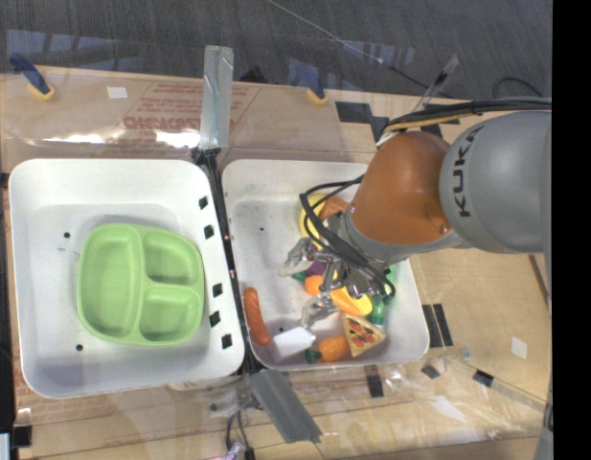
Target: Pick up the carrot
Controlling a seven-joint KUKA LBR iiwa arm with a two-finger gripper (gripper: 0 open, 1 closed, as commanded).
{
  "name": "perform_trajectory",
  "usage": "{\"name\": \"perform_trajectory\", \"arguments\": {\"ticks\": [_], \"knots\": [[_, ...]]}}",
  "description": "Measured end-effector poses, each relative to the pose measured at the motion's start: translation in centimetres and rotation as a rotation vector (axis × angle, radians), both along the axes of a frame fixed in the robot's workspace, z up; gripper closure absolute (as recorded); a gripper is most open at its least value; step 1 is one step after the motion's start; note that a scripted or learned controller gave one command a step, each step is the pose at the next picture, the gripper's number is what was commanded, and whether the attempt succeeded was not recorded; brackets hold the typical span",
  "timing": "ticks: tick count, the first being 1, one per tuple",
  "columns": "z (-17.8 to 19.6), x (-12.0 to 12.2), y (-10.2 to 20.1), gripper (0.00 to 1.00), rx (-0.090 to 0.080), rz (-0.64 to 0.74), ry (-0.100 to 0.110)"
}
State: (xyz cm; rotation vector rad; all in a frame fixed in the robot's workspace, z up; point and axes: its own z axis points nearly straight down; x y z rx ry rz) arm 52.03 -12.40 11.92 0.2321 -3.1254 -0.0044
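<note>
The carrot, orange with a small green top, lies at the front edge of the right bin, between a white card and a pizza slice. My gripper hangs low over the middle of that bin, a little behind the carrot and apart from it. Its two metal fingers are spread open. A small purple toy and a yellow toy lie in and beside the gap. The grey arm with its orange band hides the back right of the bin.
A red-orange sausage toy lies along the right bin's left wall. A white card, a pizza slice and a green toy crowd the front. The left bin holds a green divided plate.
</note>
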Motion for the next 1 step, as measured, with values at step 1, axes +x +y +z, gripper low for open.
{"name": "perform_trajectory", "arguments": {"ticks": [1], "knots": [[-1.11, -0.99, -0.06, 0.0, -0.007, 0.115, -0.054]]}}
